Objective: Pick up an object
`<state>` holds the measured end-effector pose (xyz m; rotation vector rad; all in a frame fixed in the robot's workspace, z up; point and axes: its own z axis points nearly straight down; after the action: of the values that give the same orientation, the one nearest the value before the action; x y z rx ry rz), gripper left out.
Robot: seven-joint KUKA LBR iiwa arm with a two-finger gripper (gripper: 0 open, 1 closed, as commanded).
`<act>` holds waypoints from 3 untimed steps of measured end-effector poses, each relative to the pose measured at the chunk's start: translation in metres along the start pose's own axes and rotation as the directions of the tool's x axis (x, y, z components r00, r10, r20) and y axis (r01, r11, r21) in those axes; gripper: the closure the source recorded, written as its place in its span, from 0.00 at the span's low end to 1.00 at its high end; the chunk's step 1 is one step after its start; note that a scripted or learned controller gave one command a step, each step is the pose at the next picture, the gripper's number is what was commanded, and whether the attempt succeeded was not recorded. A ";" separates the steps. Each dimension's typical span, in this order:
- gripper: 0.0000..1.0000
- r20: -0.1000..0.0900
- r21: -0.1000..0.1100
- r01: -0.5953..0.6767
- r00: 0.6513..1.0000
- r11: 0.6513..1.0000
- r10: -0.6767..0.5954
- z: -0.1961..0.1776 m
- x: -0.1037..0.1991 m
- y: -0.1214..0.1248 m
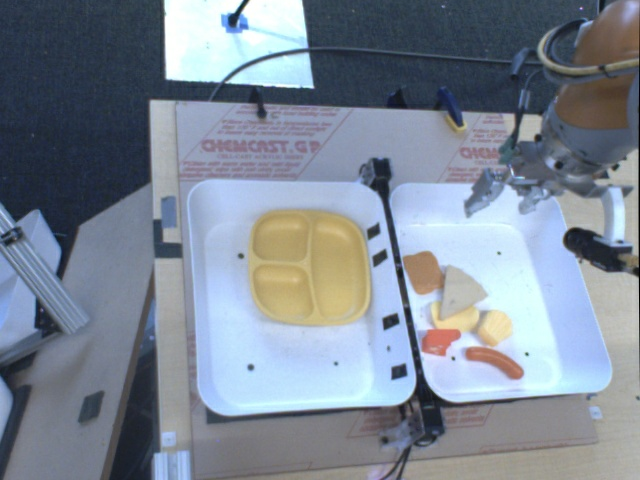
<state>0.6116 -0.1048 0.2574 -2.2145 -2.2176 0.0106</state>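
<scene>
Objects for picking lie in the right bin [560, 268], clustered toward its near left part: a brown slab [423, 271], a tan wedge [461, 290] touching it, a yellow piece [452, 318] under the wedge's near edge, a yellow lump [494, 326], a red-orange piece [440, 341] and an orange sausage shape [494, 362].

Camera view: the gripper [508, 194] hangs over the far edge of the right bin, well apart from the cluster. Its fingers stand apart, with nothing between them. The left bin [215, 298] bears a yellow divided plate [306, 267].

Assessment: no object is grasped or lifted. The whole pick appears outstanding: approach to the cluster, descent, closure and lift.
</scene>
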 end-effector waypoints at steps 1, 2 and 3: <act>0.00 0.001 -0.012 0.002 1.000 1.000 -0.002 -0.007 0.000 0.002; 0.00 0.001 -0.009 0.001 1.000 1.000 -0.001 0.054 0.004 0.004; 0.00 0.001 -0.009 0.004 1.000 1.000 -0.004 0.105 0.007 0.014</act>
<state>0.6246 -0.0977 0.1526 -2.2149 -2.2262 0.0017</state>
